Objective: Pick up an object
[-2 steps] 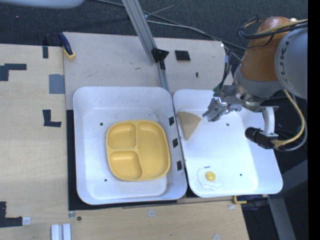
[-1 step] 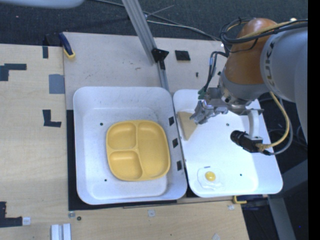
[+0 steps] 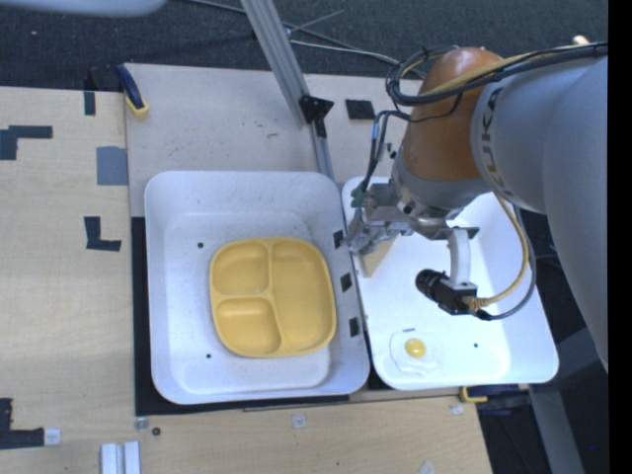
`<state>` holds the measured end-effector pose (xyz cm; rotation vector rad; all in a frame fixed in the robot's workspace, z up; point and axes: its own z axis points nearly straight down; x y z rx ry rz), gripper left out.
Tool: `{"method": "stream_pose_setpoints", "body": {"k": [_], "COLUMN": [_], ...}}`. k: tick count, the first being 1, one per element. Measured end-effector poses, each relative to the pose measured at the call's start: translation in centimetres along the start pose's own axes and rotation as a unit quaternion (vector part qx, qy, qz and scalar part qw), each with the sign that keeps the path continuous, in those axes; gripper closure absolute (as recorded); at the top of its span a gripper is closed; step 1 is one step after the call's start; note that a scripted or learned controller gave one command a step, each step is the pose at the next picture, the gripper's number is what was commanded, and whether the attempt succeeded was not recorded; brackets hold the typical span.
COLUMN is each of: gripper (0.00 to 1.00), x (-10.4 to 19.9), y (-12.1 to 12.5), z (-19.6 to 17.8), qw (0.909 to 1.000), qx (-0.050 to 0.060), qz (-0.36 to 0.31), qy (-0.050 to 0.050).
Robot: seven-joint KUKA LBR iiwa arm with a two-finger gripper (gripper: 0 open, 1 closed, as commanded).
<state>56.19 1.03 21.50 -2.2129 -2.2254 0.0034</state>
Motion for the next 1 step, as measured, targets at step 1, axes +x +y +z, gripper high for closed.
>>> {"method": "stream_pose_setpoints", "body": {"k": [1], "gripper": [1.0], "x": [6.16], "y": [-1.93], "z": [-0.19], "qw": [1.0], "qx": [0.0], "qz": [-0.001], "qy": [0.0]}}
